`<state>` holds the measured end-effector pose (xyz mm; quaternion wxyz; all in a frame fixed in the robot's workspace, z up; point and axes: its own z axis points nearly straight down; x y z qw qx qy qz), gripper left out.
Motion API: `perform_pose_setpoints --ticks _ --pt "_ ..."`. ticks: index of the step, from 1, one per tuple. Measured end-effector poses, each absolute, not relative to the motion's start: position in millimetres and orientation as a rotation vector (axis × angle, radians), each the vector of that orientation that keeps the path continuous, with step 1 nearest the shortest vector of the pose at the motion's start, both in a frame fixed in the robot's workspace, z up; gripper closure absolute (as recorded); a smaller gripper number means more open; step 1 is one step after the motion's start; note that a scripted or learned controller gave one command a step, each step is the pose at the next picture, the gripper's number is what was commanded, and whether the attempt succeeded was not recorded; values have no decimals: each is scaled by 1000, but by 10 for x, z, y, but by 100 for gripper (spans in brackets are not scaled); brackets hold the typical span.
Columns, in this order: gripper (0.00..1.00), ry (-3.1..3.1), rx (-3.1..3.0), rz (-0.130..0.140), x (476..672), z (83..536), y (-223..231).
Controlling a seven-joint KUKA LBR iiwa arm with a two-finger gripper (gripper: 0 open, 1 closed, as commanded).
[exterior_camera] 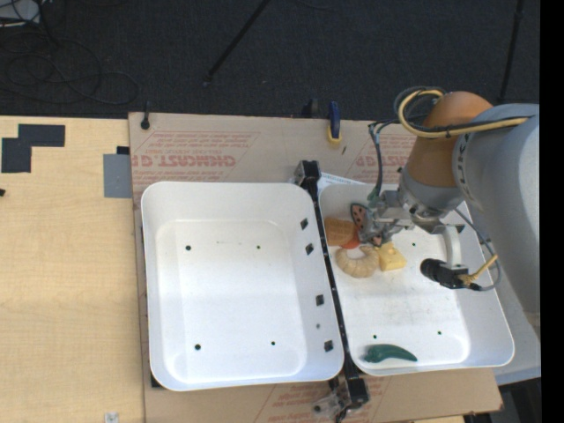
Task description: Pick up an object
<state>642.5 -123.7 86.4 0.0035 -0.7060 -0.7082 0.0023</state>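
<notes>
The arm [476, 161] reached in from the right over the far half of the right bin [480, 346], its orange band above the wrist. The left bin [163, 280] lay beside it, the two walls touching along a black-clipped seam, and showed bare white floor.

The gripper [374, 223] stood low over a cluster of small things at the far left of the right bin. How its jaws stood could not be told: cables and dark metal parts hid them, and nothing was plainly seen between them.

The cluster lay just beneath and to the near side of the gripper. An orange piece [339, 230] sat to its left, touching or nearly touching a pale ring [357, 263] on the near side; a yellow block [391, 257] lay just right of the ring. A small red bit [353, 244] showed between the orange piece and the ring. These things were packed close, so a descent here would probably meet more than one of them.

A green object [390, 353] lay well apart, by the near wall of the right bin, its long axis running left to right. It was the most isolated candidate, but the farthest from the gripper.
</notes>
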Motion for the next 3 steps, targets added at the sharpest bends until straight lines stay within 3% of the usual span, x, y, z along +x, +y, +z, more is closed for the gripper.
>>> perform_pose_setpoints --ticks 1,2,3 --pt "100 -2217 -2223 4 5947 882 -1554" --pt "100 -2221 -2209 10 6433 863 -1098" --pt "100 -2216 -2221 7 6088 871 -1391"
